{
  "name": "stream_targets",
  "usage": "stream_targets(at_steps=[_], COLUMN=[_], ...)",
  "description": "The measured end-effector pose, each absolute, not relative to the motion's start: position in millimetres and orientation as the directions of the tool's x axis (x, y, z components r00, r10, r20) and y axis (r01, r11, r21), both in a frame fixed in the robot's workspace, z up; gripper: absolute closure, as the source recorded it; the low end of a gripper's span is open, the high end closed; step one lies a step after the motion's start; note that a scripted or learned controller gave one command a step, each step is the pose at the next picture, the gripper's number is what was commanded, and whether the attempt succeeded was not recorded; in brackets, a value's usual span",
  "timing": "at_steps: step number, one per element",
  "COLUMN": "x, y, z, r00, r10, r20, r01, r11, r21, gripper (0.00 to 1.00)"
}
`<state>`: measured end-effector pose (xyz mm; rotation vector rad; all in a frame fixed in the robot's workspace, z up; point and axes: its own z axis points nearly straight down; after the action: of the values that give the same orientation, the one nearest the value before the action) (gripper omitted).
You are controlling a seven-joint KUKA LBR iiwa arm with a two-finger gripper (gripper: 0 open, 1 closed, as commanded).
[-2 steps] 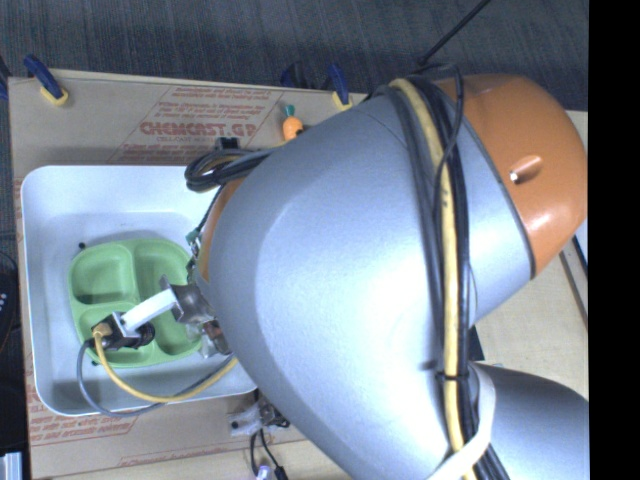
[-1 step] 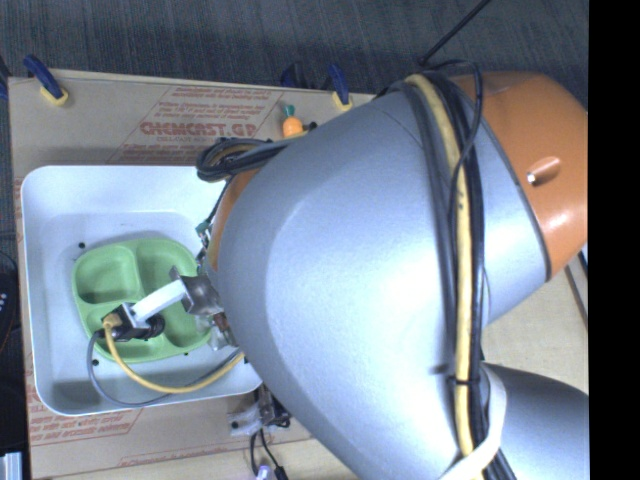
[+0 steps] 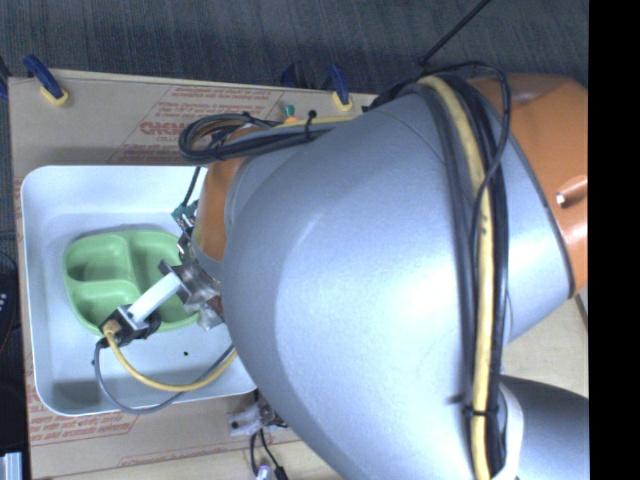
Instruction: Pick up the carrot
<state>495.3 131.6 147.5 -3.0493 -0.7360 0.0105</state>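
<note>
Gripper (image 3: 197,290) is hanging low over the left bin (image 3: 38,268). Whether it is open or closed cannot be told, since the arm (image 3: 380,268) is lying across it. A green divided dish (image 3: 105,268) is sitting just to the gripper's left, its visible compartments bare. The carrot's direction from the gripper, its long axis and its appearance cannot be told. In my judgement it is lying beneath or to the right of the gripper, under the arm.

The one camera is fixed above the desk (image 3: 120,103), looking down at a slant. The arm (image 3: 400,268) reaches in from the right, apparently very close beneath the lens, covering most of the frame; a white bin (image 3: 38,218) lies left.
</note>
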Motion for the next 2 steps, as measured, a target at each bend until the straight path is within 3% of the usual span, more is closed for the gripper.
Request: stream_targets(at_steps=[1, 2], x=[515.1, 491.6], y=[83.0, 27.2], z=[217.9, 191.8], r00=[0.907, 0.887], r10=[0.422, 0.462], r20=[-0.006, -0.002], r01=[0.422, 0.462], r11=[-0.907, -0.887], r21=[-0.006, -0.009], gripper=[1.0, 1.0])
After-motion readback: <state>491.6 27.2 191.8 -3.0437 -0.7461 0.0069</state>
